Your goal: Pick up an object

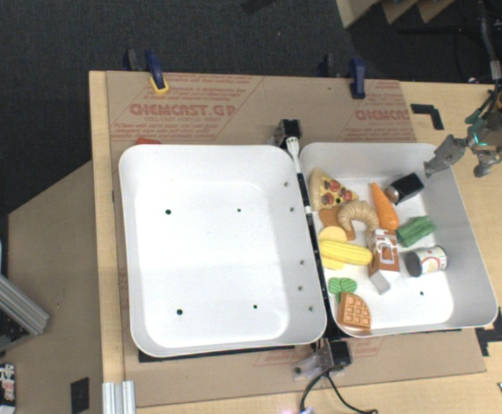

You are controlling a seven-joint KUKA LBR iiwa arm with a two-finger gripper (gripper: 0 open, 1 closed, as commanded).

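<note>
Toys in right bin [458,231], gripper [492,149] off to the side, nothing between its fingers.
Gripper sits at bin's far right corner, over the rim; can't tell if fingers open or shut. Nearest to it: black block [405,185], just left and below. Further left/below: carrot [385,207], pizza slice [329,188], croissant [356,217], corn [345,253], green piece [416,229], can [427,260], waffle [354,310]. Left bin [147,231] well apart, far left of gripper.

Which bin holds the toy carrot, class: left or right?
The right bin. The carrot lies flat inside it among other toy foods, beside the croissant.
</note>
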